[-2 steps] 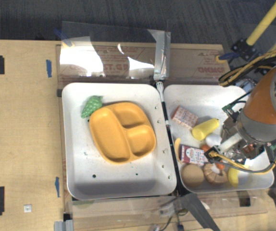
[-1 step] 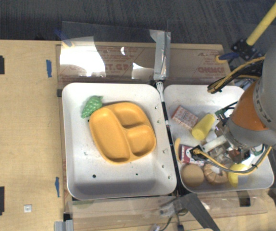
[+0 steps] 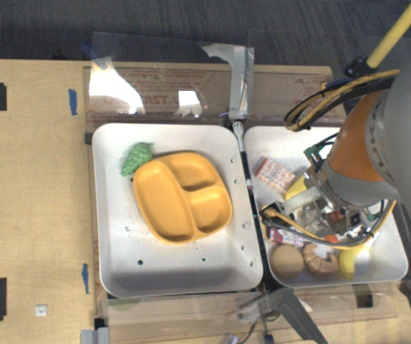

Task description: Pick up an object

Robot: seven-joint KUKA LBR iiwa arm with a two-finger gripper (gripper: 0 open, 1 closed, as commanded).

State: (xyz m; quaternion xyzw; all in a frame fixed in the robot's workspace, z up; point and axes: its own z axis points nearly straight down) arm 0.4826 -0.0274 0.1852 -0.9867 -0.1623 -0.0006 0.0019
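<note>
Found, nearest at 6 o'clock of the right bin [image 3: 400,266], a row of small things: a brown egg-shaped object [image 3: 286,261], just beside it toward 3 o'clock a tan lumpy piece [image 3: 321,261], then a yellow curved object [image 3: 348,259] touching that piece. Saw a tangle of wrappers and dark strips [image 3: 291,223] just behind the row, near the bin's centre. Noted the end effector [image 3: 323,208] low over that tangle, at the centre of the right bin, crowded by wires and clutter. Could not tell whether released or clenched, nor saw anything clearly held by it. Traced the grey arm [image 3: 406,131] with its orange band [image 3: 354,153] coming in from 3 o'clock, with black and yellow cables [image 3: 320,102] looped off toward 12 o'clock. Spotted a pink-and-white packet [image 3: 273,175] at 10 o'clock of the right bin, apart from the end effector.

Found in the left bin [image 3: 112,192] an orange divided plate [image 3: 182,195] lying flat near the centre, with a green lumpy object [image 3: 137,158] touching its rim at 10 o'clock.

Saw the tan counter [image 3: 34,192] spreading toward 9 o'clock, with blue tape marks [image 3: 73,101]. Noted farthest off a yellow pole [image 3: 400,21] slanting at 1 o'clock.
</note>
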